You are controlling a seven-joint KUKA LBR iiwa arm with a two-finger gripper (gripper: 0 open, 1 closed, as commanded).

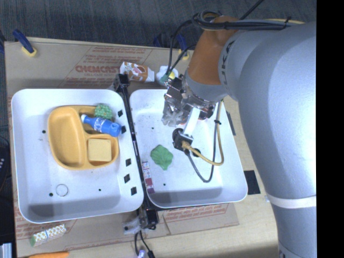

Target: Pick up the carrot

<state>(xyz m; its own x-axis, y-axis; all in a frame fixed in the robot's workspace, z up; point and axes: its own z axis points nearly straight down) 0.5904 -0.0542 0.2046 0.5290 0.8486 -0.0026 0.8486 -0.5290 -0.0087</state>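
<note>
My gripper (171,115) hangs over the upper left part of the right bin (226,181), pointing down at the bin floor. Nothing shows in its grasp. A green leafy item (161,156) lies on that bin's floor, a little below the gripper and apart from it. A thin orange thing (51,254) lies at the bottom left edge of the view, on the bench outside both bins. I cannot tell whether it is the carrot.
The left bin (27,198) holds a yellow divided tray (70,138) with a tan block (100,149), a blue bottle (101,124) and a green knobbly item (104,110). A small packet (134,70) lies behind the bins. A yellow cable (207,159) loops below the wrist.
</note>
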